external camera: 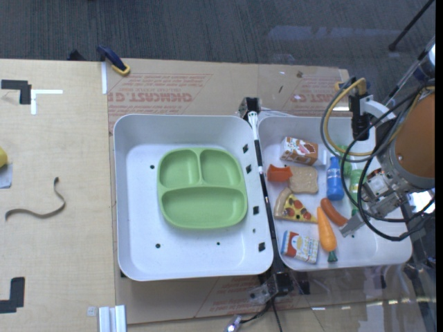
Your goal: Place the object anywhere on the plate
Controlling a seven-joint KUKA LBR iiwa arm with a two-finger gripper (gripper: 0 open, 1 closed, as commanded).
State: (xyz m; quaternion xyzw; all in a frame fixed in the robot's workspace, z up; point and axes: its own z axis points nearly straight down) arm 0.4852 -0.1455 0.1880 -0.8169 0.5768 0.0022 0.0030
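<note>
A green plate (203, 188) with three compartments lies in the left white bin (131, 206). The right bin (377, 254) holds several toy foods: a carton (300, 151), a red piece (279, 173), a bread slice (304, 180), a blue bottle (334, 180), a pizza slice (294, 207), a sausage (333, 212), a carrot (326, 235) and a small box (300, 246). My gripper (351, 225) hangs low at the right side of that bin, just right of the sausage and carrot. Cables and the wrist hide much of it.
The arm's orange band (419, 144) and looping cables (346, 116) stand over the right bin's far right side. A wooden board (55, 151) lies left of the bins with a curled strip (38, 209) on it. Cardboard (180, 92) lies under the bins.
</note>
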